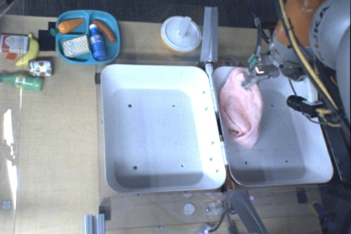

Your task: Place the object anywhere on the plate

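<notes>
A pink cloth (240, 107) lies crumpled in the right bin (290, 156), against that bin's left wall. My gripper (253, 75) is at the cloth's upper right corner, touching or just above its edge. The arm reaches in from the right, with its orange band at the top right. The blue divided plate (112, 46) sits on the bench beyond the left bin, at the far left. It holds a carrot (71, 25), a sausage (107, 32), a small blue bottle (97, 43) and a speckled block.
The left bin (159, 129) lies between the cloth and the plate. A white lidded bowl (181, 34) stands behind the bins. A banana (30, 51), a can (40, 68), a green bottle (22, 81) and a small carton (12, 44) lie at the bench's left edge.
</notes>
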Controlling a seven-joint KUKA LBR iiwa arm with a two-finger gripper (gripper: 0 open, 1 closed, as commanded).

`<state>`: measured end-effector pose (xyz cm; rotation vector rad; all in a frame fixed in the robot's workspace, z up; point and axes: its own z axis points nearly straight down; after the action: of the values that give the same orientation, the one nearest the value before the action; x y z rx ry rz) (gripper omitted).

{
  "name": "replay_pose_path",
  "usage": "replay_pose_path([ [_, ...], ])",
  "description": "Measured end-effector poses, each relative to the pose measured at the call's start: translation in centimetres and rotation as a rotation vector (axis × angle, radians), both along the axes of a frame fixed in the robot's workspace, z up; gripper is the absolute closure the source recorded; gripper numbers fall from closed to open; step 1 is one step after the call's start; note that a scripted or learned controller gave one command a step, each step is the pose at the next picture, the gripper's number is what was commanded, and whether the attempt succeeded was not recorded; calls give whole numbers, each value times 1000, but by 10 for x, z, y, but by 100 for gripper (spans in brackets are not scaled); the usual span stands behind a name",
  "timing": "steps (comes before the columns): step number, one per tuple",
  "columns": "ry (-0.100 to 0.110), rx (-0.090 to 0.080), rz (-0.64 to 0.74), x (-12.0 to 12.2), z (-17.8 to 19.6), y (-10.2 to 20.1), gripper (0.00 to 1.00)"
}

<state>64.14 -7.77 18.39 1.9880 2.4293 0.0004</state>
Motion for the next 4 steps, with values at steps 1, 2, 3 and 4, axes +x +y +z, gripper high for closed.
replay_pose_path([
  [1,-1,1,9,2,41,2,100],
  [2,1,1,414,-5,35,60,100],
  [3,0,1,816,-26,40,103,100],
  [4,-2,-1,1215,-30,45,150,100],
])
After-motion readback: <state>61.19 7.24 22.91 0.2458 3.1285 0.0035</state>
